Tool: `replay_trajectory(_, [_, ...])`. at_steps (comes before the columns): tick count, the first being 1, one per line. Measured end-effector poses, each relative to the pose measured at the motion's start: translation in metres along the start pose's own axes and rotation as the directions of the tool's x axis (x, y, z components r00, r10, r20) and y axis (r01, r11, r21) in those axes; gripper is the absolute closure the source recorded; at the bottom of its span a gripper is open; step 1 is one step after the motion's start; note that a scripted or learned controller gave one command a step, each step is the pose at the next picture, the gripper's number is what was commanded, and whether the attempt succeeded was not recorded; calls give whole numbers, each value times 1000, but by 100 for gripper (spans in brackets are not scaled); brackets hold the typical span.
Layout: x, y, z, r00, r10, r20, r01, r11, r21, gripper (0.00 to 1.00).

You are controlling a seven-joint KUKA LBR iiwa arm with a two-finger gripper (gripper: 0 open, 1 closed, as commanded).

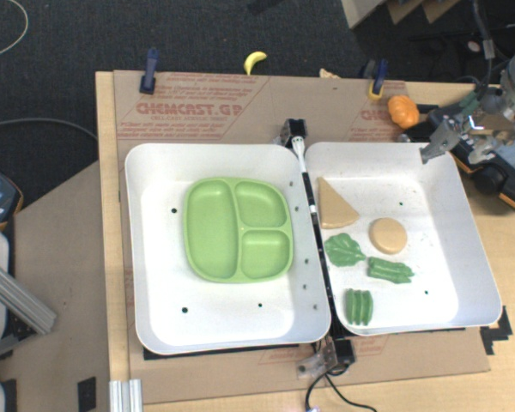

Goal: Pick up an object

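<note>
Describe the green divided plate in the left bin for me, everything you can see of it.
The green divided plate is a pale lime tray with rounded corners, plastic by its look. Raised ridges split it into three wells: one long well on its left and two smaller ones stacked on its right. All three wells look bare. It lies flat and upright near the middle of the left bin, turned slightly askew, touching only the bin floor.
</note>
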State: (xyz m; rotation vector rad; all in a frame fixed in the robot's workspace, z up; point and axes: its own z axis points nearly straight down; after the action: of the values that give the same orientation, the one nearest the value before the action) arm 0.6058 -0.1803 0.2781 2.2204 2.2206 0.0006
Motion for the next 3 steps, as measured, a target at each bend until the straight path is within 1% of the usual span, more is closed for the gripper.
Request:
replay_trajectory(1, [-33, -23, 139, 1000, 4, -3, -4, 1000, 14, 0])
replay_trajectory(2, [14, -19, 188, 1000, -4, -5, 4, 1000, 8, 0])
replay_trajectory(3, [64, -83, 194, 1000, -1, -6, 1, 1000, 9, 0])
